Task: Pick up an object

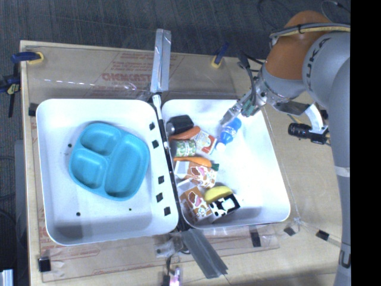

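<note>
Where pincer hangs, blue bottle just beneath

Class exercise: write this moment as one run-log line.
arm: over right bin | gripper: above blue object, no grasp confirmed | left bin: blue tray | pile: along right bin's left side

A robotics lab: clamped wooden bench, two white bins, industrial arm, dark carpet floor.
</note>
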Controlling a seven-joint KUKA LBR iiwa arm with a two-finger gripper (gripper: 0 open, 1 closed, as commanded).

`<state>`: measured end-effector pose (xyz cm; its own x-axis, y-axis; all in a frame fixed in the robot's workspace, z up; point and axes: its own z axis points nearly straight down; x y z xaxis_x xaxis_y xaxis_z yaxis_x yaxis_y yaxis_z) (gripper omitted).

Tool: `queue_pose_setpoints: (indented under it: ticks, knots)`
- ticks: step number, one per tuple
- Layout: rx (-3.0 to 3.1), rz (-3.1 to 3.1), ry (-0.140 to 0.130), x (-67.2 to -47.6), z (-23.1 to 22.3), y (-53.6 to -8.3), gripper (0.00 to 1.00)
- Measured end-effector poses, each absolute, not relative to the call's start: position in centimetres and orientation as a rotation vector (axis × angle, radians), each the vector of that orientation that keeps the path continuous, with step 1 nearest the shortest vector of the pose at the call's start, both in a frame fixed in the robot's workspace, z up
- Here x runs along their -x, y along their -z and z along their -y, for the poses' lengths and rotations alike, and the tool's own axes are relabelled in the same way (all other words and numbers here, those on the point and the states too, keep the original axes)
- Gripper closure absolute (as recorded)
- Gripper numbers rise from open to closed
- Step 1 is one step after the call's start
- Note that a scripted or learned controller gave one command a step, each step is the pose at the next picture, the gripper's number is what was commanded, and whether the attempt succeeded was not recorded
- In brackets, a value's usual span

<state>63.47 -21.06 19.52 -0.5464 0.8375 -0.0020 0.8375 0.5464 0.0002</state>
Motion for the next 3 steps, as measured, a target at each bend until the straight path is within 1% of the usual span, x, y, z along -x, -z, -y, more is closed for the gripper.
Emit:
queue_pose_setpoints:
  ticks: [1,2,3]
  knots:
    - [-1.530,-2.746,0.002,-63.4,14.8,-20.6,1.00]
    - [-1.558,-2.727,0.001,-65.7,17.2,-21.0,1.00]
    - [-1.501,-2.760,0.001,-65.8,16.9,-16.2,1.00]
